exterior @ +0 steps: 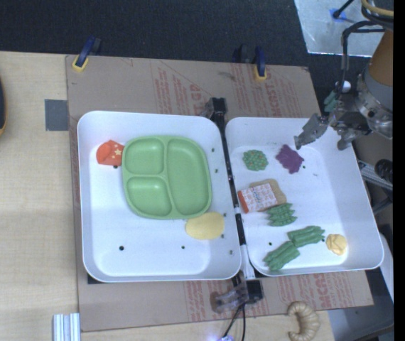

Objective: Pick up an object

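My gripper (325, 139) hovers over the far right part of the right bin (352, 190), its two fingers spread apart and open with nothing between them. Just left of and below the left finger (307, 136) lies a purple piece (289, 158). Further left sits a round green piece (255, 160). A cracker pack (261, 195), a small leafy green piece (281, 214), long green beans (295, 246) and a yellow piece (336, 244) lie nearer the front of this bin.
The left bin (96, 247) holds a green divided plate (167, 176), a red piece (109, 153) and a pale yellow piece (204, 226). A tan curled thing (303, 320) lies on the cardboard in front of the bins. Blue clamps (260, 66) stand at the back edge.
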Tool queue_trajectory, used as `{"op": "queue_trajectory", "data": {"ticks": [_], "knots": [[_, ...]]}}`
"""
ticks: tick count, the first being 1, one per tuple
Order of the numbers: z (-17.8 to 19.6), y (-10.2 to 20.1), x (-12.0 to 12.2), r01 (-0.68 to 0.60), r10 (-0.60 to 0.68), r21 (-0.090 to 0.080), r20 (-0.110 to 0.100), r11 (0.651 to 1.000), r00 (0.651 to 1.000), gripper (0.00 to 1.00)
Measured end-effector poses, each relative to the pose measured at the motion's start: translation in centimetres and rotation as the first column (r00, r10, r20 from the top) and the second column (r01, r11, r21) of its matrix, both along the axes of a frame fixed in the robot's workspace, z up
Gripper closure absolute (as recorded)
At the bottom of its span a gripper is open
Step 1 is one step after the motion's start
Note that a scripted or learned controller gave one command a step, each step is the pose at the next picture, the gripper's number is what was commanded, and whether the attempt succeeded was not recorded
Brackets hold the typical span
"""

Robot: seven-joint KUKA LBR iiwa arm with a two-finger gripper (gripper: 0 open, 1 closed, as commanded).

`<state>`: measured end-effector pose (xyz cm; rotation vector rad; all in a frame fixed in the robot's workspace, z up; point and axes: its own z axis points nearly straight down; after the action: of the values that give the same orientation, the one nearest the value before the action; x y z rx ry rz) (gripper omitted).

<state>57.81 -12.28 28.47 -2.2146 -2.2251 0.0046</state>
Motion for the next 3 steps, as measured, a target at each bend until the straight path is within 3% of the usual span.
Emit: {"op": "queue_trajectory", "data": {"ticks": [1, 2, 3], "knots": [[-10.2, -2.7, 3.0, 0.001, -0.001, 0.0, -0.01, 1.0, 1.0, 0.0], [-19.0, -3.5, 5.0, -0.002, 0.002, 0.0, -0.007, 1.0, 1.0, 0.0], [-17.9, -6.0, 7.2, 0.003, -0.003, -0.001, 0.004, 1.0, 1.0, 0.0]]}}
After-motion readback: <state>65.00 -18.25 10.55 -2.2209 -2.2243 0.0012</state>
